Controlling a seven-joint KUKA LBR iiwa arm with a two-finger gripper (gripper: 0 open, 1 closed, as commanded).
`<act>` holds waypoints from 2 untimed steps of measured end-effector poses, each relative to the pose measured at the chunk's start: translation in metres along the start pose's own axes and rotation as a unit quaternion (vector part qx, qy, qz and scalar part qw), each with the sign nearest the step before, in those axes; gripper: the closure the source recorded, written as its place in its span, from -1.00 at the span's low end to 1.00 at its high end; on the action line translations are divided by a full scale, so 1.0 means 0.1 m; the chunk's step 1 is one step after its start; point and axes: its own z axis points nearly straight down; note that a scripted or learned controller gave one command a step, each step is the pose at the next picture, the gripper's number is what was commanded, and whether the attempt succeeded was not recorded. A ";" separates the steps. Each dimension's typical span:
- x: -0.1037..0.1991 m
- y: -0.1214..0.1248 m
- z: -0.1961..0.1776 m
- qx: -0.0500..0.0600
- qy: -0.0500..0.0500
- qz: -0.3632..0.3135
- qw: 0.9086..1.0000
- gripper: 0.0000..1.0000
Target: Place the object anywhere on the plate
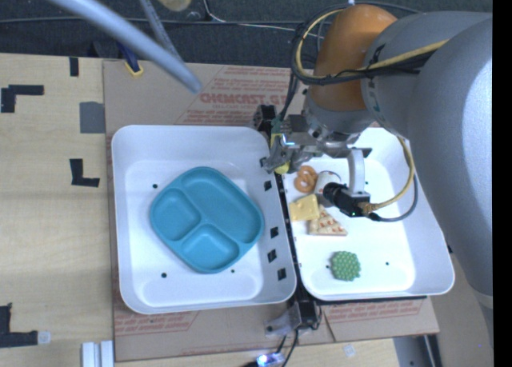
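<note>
A blue plate (206, 218) with three compartments lies in the left white bin (136, 157). In the right bin (416, 269) lie a small brown pretzel (305, 177), a yellow cheese wedge (303, 208), a waffle-patterned cracker (327, 224) and a green bumpy ball (346, 265). My gripper (282, 154) hangs over the divide between the bins, at the right bin's upper left, just left of the pretzel. The wrist hardware hides its fingertips, and nothing shows held there.
The arm's grey body and orange band (352, 53) cover the right bin's far side. A black cable fitting (342, 197) sits just above the cracker. A grey pole (104, 13) crosses the top left. Cardboard lies under both bins.
</note>
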 end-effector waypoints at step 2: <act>0.46 0.23 -0.12 0.000 -0.001 0.002 1.000 -1.00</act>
